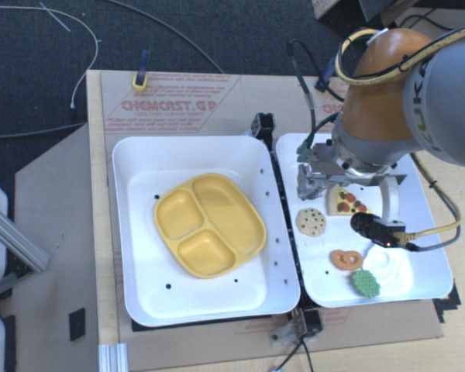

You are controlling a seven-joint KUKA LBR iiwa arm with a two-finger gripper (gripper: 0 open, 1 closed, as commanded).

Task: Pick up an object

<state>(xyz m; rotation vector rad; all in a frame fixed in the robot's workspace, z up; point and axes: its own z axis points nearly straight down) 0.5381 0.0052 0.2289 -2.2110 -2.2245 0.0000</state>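
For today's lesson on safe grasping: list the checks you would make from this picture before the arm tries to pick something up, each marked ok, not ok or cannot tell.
1. Objects lie in the right bin: cookie, pretzel, green piece. Ok.
2. Cookie lies apart from the other pieces. Ok.
3. Gripper is above the right bin, near the cookie. Ok.
4. Gripper open or shut: cannot tell.
5. Gripper holding anything: cannot tell.
6. Yellow tray sits in the left bin, away from the gripper. Ok.
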